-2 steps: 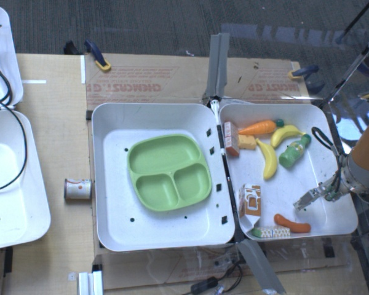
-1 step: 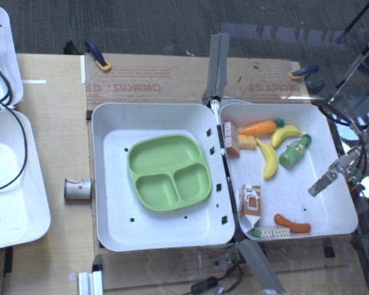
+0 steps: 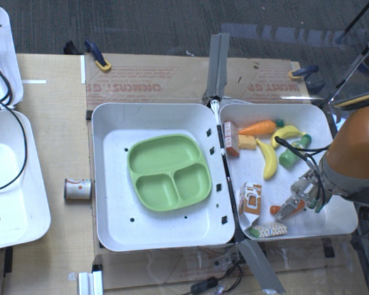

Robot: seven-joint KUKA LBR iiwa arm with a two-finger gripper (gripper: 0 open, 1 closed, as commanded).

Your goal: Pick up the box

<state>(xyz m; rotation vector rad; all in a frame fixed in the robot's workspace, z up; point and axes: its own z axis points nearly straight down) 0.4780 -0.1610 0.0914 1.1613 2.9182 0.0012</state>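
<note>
Wooden surface [image 3: 55, 103] under two white bins. Left bin [image 3: 104, 165]: green divided plate [image 3: 169, 172].

Right bin [image 3: 320, 223]: box [image 3: 251, 200], small orange-and-white carton, near left wall, toward front edge, lying tilted. Long axis roughly front-to-back, leaning slightly. Judged light, stiff cardboard, faces likely slick, crushable; pinch across short width, mid-body.

Claw [image 3: 290, 210] low, just right of box, apart from it. Fingers narrow, nothing visibly between them.

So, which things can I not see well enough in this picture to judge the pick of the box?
- Gripper: fingers too small and blurred in the camera view.
- Small orange item beside it: too small to identify.
- Box: its print is too small to read.
- Packet below the box: blurred.
</note>
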